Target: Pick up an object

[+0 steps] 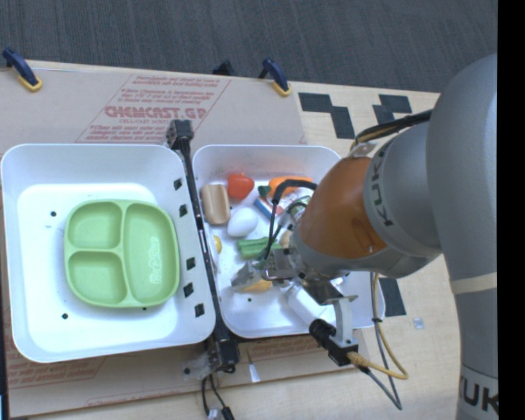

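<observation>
Grey metal of the arm (437, 199), with its orange band (337, 217) above the wrist, fills the near right side and reaches down over the right bin (271, 318). The gripper (255, 274) sits low over the middle of that bin, close to its near edge; how it is set cannot be told, since the wrist hides much of it. Just beside it lie a green object (252, 248) and, toward the left wall, a small yellow piece (217, 244), too small to name. Farther back rest a white egg-shaped object (242, 223), a tan cylinder (214, 204) along the left wall, and a red object (240, 185) near the far edge, with what may be an orange item (289, 183) partly behind the wrist. The left bin (35, 169) holds a pale green divided plate (122, 253) at its middle. Cardboard (157, 103) with red print lies under the bins at the bench's far side.
</observation>
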Controlling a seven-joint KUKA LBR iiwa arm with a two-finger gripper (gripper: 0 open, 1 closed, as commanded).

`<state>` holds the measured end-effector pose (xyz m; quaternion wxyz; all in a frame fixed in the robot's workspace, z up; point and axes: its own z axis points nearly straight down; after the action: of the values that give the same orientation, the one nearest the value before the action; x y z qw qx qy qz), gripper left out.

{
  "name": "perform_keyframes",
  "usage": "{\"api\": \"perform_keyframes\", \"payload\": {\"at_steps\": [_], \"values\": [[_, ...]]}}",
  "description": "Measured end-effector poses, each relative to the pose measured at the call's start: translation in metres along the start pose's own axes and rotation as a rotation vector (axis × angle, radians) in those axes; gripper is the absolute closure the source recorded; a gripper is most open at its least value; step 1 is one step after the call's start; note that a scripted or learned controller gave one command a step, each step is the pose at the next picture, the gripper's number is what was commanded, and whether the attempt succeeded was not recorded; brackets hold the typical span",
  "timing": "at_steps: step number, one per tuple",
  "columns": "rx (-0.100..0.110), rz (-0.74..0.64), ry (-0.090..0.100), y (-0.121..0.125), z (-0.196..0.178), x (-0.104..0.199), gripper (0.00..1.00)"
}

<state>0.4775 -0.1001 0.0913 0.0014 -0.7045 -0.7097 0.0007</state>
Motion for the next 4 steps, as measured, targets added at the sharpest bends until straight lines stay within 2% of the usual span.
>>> {"api": "perform_keyframes", "payload": {"at_steps": [1, 2, 3, 4], "values": [[-0.001, -0.005, -0.001, 0.001, -0.01, 0.0, 1.0], [0.0, 0.001, 0.0, 0.044, 0.0, -0.018, 1.0], [-0.003, 0.003, -0.002, 0.081, -0.062, -0.079, 1.0], [-0.001, 0.003, -0.001, 0.08, -0.061, -0.078, 0.0]]}}
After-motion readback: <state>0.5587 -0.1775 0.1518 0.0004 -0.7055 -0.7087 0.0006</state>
